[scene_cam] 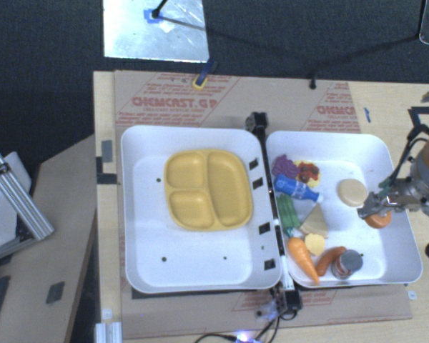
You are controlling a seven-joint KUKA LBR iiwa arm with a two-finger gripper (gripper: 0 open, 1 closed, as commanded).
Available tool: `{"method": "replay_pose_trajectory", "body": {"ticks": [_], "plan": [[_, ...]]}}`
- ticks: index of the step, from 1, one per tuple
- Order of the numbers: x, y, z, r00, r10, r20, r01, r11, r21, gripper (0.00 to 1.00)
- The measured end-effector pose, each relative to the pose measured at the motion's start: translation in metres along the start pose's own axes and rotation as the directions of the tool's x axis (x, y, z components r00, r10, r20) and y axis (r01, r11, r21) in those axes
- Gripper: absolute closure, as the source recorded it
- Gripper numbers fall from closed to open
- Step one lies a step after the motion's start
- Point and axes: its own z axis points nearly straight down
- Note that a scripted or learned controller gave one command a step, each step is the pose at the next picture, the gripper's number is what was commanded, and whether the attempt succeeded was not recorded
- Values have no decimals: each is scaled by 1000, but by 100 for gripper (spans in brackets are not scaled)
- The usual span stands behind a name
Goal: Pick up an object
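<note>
Where fingers blur, gripper (376, 207) perhaps touching orange object (378, 220).

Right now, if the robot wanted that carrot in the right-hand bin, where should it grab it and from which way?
Probably across the carrot's thick upper end, coming straight down. It lies flat, tapering toward the bin's near wall, and a red sausage-like piece lies close beside its thin end.

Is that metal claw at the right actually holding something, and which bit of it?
It cannot be told. The gripper sits right over a small round orange object in the right-hand white bin, hiding the contact.
</note>
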Motion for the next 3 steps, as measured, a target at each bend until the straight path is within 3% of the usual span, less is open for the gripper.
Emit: {"method": "replay_pose_trajectory", "body": {"ticks": [1, 3], "plan": [[0, 2, -17, 1000, 1, 0, -1, 1000, 3, 100], [90, 21, -13, 1000, -4, -3, 4, 1000, 5, 100]]}}
